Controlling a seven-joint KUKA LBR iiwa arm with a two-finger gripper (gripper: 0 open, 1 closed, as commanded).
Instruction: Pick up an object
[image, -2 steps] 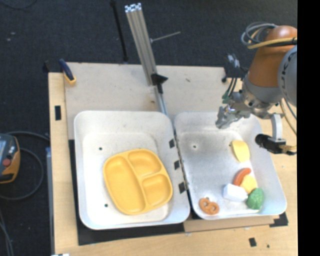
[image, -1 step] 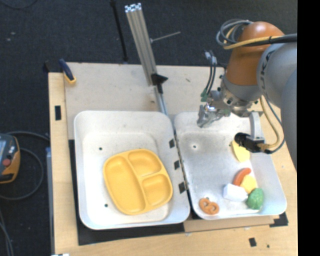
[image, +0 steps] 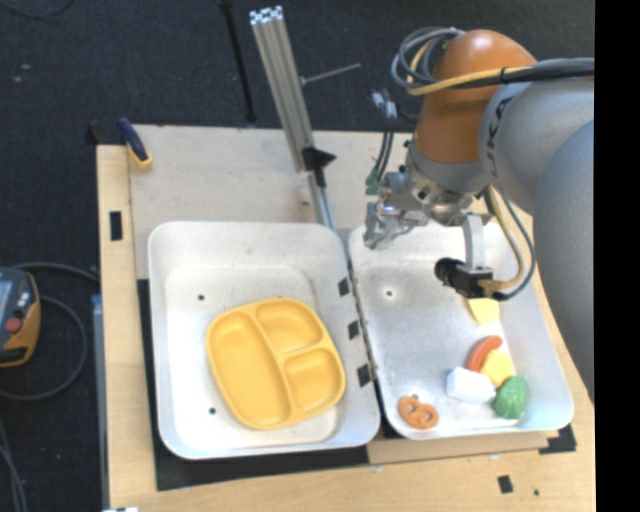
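Note:
My gripper (image: 384, 230) hangs over the far left corner of the right bin (image: 420, 300), well away from the objects. Those objects lie along the bin's right and near side: a yellow block (image: 485, 311), a red-orange piece (image: 484, 350), a small yellow piece (image: 499, 366), a white block (image: 464, 384), a green lump (image: 511, 398) and an orange pretzel shape (image: 418, 411). The left bin (image: 180, 260) holds a yellow divided plate (image: 275, 360).
A metal post (image: 292, 100) rises behind the bins, close to the gripper's left. The grey arm with its orange band (image: 470, 90) covers the far right. A black cable fitting (image: 456, 272) hangs over the right bin near the yellow block.

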